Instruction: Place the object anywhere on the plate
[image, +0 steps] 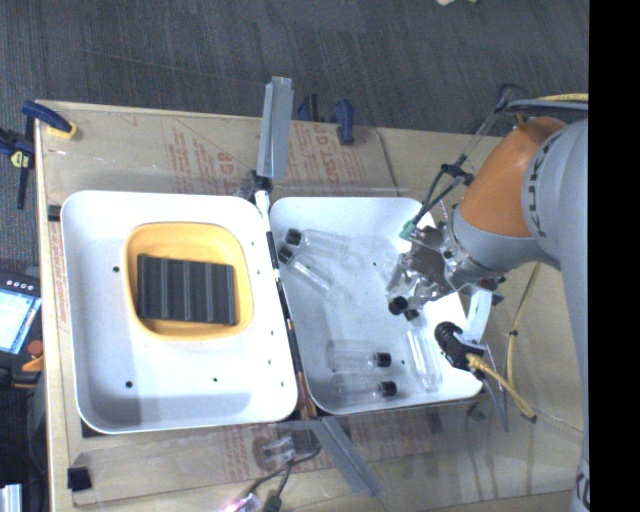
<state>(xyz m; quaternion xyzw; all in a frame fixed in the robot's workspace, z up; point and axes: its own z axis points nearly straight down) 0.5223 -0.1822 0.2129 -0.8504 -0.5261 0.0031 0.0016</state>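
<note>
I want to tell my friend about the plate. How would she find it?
Look at the two white bins side by side and pick the left bin. The plate lies flat in its middle: yellow, with rounded corners and a dark ribbed panel in its centre. The clear tubes with black caps all lie in the right bin.

yellow plate (190, 238), white bins (90, 380), clear tubes (350, 352)

Blue clamps (48, 118) on wooden bench (150, 150), grey carpet (150, 50), small screen (15, 320) at left edge
</note>
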